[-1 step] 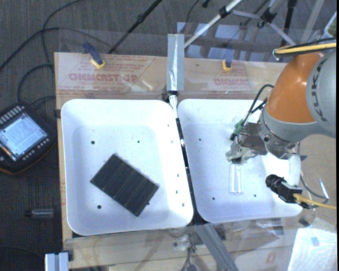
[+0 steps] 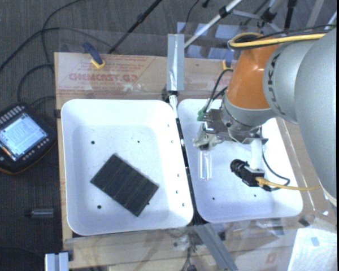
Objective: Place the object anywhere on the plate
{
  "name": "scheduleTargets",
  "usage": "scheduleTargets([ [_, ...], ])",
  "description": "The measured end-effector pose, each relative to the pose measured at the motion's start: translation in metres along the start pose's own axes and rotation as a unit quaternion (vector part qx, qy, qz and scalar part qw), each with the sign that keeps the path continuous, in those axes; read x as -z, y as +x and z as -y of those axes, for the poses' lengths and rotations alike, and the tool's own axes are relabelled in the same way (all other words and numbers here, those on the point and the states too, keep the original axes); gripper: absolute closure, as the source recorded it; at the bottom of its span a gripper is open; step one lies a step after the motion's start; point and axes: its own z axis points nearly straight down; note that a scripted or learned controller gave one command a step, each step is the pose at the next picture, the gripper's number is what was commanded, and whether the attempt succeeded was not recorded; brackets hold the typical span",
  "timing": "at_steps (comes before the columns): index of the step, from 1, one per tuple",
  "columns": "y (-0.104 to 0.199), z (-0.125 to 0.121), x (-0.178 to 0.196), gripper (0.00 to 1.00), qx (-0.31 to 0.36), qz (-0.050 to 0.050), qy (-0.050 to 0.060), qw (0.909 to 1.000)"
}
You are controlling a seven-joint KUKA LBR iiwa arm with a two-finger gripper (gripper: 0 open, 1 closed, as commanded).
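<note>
Hovering over the right bin [image 2: 282, 205], the gripper [image 2: 205, 151] pinches a clear tube [image 2: 205, 165]; a dark plate [image 2: 125, 184] lies in the left bin [image 2: 79, 117].

- The grey arm with its orange band [image 2: 250, 78] runs off the right and top edges, so its upper links are cut away.
- It covers much of the right-hand shallow white bin [image 2: 243, 208], hiding that bin's far wall and right rim.
- The two-finger gripper [image 2: 231, 151] sits under the wrist; its fingertips are too unclear to read.
- A small clear, glassy object [image 2: 205, 165] below the wrist is too faint to identify.
</note>
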Motion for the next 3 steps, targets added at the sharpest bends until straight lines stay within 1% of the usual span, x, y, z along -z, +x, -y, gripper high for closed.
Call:
scheduleTargets([
  [1, 0.061, -0.002, 0.075, 1.0, 0.081, 0.001, -0.001, 0.9967],
  [2, 0.17, -0.027, 0.03, 1.0, 0.008, 0.001, 0.0, 1.0],
  [3, 0.17, -0.027, 0.03, 0.0, 0.007, 0.001, -0.001, 1.0],
])
